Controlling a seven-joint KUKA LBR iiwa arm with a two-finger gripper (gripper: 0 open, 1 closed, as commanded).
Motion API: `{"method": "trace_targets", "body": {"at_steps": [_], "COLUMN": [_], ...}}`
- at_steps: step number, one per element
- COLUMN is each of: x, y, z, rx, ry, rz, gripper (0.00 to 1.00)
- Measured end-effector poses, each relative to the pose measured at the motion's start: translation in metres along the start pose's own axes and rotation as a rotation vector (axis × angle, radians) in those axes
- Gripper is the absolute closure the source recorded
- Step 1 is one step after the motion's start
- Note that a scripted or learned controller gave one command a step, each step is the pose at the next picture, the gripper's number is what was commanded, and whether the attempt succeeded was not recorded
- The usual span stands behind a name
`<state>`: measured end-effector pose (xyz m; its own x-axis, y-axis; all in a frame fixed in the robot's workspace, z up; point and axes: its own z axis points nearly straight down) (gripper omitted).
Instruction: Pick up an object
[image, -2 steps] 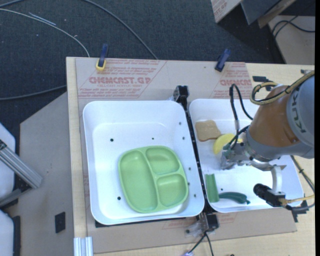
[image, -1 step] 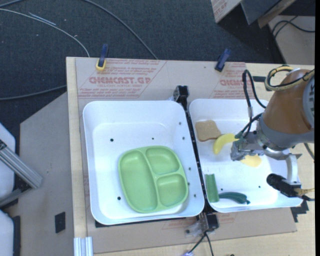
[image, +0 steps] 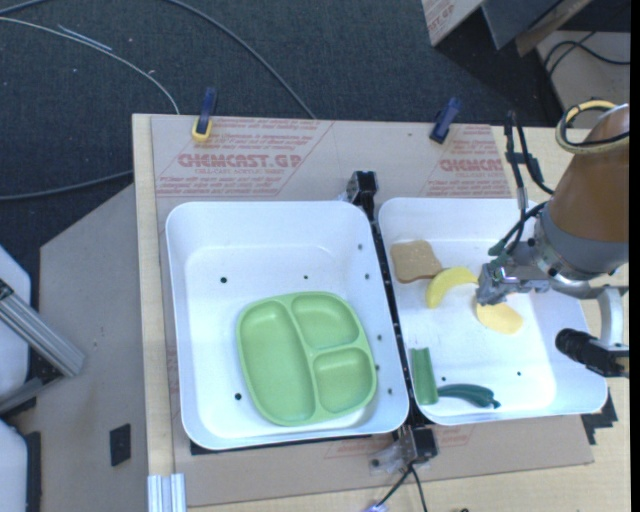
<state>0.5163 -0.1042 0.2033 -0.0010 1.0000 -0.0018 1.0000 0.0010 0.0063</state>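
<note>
- The pale yellow, rounded flat piece (image: 503, 319), maybe a toy chip or slice, seems to be the object of the task; it lies on the floor of the right white shallow bin (image: 560, 385), just under and beside the gripper (image: 492, 291).
- The gripper hangs low in this bin, at the end of the grey arm with its orange band (image: 592, 190). I cannot tell from this view if it is spread or pressed together, and nothing is clearly seen between its tips.
- Seen from the pale yellow piece: a bright yellow curved piece like a banana (image: 448, 284) lies near on the left and a little farther from the camera; a tan piece like a slice of bread (image: 415, 260) is beyond that one; a green stick (image: 421, 375) and a dark green curved object (image: 468, 395) are well apart, toward the camera and to the left.
- The light green plastic plate with three compartments (image: 300, 355) sits in the left white shallow bin (image: 200, 300), far to the left of the pale yellow piece, and I judge it has no part in this step.
- To do the step well, I think the gripper should be centred over one piece only, because the two yellow pieces are near each other and the tips could push one away.
- The piece looks flat and thin, so the tips likely must go down almost to the bin floor before closing.
- A straight vertical lift would then show if the piece is really caught.
</note>
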Motion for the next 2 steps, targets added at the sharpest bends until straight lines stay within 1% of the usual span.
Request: {"method": "trace_targets", "body": {"at_steps": [1, 2], "x": [0.042, 0.093], "y": [0.009, 0.020], "z": [-0.006, -0.020], "rx": [0.004, 0.003], "ry": [0.002, 0.002], "rz": [-0.004, -0.004], "gripper": [1.00, 1.00]}}
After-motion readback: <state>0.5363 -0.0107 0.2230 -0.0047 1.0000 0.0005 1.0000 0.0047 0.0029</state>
